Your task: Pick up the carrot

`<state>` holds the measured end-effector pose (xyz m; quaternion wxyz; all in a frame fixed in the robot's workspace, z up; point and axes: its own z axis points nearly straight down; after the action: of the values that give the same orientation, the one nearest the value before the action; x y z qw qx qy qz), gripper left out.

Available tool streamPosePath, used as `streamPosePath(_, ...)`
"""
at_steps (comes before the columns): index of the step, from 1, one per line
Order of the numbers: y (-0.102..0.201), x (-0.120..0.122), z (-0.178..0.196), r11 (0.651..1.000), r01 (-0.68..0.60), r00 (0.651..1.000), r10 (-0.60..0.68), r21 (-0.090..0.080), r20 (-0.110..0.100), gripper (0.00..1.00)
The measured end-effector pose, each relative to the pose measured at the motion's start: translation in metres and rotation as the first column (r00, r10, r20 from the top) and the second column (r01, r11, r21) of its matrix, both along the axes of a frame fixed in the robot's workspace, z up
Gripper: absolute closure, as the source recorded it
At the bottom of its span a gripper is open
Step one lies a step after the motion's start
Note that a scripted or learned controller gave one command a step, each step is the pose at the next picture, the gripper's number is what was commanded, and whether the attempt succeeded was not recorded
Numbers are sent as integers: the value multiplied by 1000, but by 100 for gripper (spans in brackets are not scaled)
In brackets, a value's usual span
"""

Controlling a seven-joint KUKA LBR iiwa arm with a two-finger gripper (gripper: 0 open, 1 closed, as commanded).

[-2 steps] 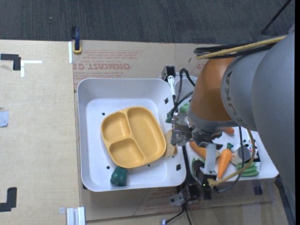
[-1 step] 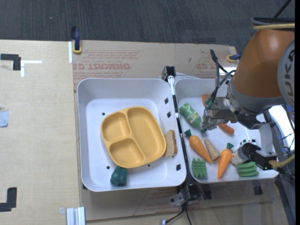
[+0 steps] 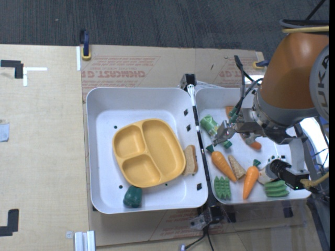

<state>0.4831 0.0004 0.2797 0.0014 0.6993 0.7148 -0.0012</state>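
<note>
Your claw [image 3: 226, 135] hangs over the right bin [image 3: 238, 199], fingers slightly spread and pinching nothing. The near carrot [image 3: 223, 164] lies just below it on the bin floor, leaf end toward the divider, with a tan wedge [image 3: 237, 167] touching its far side. A second carrot [image 3: 250, 181] lies beyond that. Take the near one: turn the fingers across its thick middle, come straight down, and keep clear of the wedge and the green piece [image 3: 222, 187].
</note>
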Motion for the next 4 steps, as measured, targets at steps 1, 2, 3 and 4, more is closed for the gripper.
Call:
streamPosePath(1,-3,-5,-89,986,-164,986,164,3,-3,0)
streamPosePath(2,-50,-5,-89,995,-97,995,97,1,-1,0)
streamPosePath(3,-127,-5,-170,996,84,996,-84,3,-3,0)
streamPosePath(4,-128,-3,-161,996,84,996,-84,2,0,100)
